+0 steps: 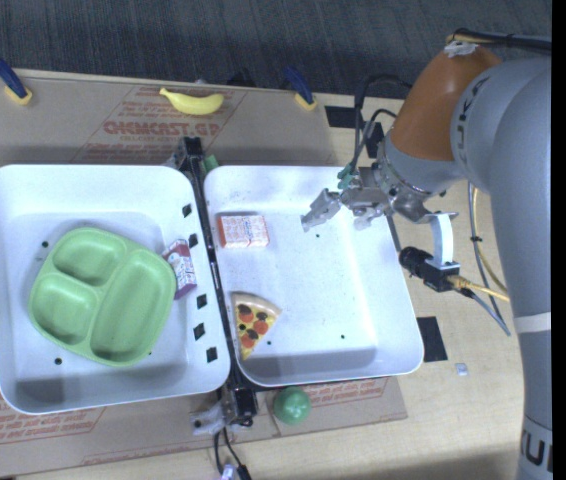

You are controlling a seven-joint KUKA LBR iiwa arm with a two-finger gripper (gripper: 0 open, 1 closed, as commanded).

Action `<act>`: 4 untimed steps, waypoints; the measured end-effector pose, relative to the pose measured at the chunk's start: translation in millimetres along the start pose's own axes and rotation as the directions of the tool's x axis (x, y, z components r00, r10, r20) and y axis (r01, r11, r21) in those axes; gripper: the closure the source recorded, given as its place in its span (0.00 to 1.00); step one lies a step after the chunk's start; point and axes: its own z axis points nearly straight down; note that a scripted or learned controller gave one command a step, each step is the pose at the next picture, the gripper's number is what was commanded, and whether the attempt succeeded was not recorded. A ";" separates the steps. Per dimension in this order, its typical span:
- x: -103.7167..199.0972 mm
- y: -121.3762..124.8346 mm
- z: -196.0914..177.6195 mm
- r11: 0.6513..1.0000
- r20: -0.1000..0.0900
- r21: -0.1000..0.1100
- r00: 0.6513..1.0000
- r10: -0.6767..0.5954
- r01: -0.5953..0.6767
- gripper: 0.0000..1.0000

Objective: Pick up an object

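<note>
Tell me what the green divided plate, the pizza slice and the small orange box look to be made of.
Green divided plate: probably moulded plastic, with a smooth, slightly glossy surface and soft rounded compartment rims. Pizza slice: likely a toy in plastic or rubber, given its flat colours and crisp printed-looking toppings; which of the two is unclear. Small orange box: seemingly printed cardboard, with sharp edges and matte faces.

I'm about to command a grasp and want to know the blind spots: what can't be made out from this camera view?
- Gripper: its fingers are small and blurred, so open or shut is unclear.
- Small box: label print too small to read.
- Dark red packet: partly hidden behind the green divided plate and the bin wall.
- Arm: cut off by the right edge.
</note>
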 end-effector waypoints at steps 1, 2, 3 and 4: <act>44.4 -29.8 100.7 1.000 0.000 0.001 1.000 -0.002 0.002 0.00; 43.8 -29.2 90.0 1.000 0.002 0.001 1.000 -0.006 0.006 1.00; -11.6 -101.0 11.3 1.000 0.001 -0.002 1.000 0.002 -0.002 1.00; 26.0 -119.9 25.5 1.000 0.000 0.000 1.000 -0.002 0.002 1.00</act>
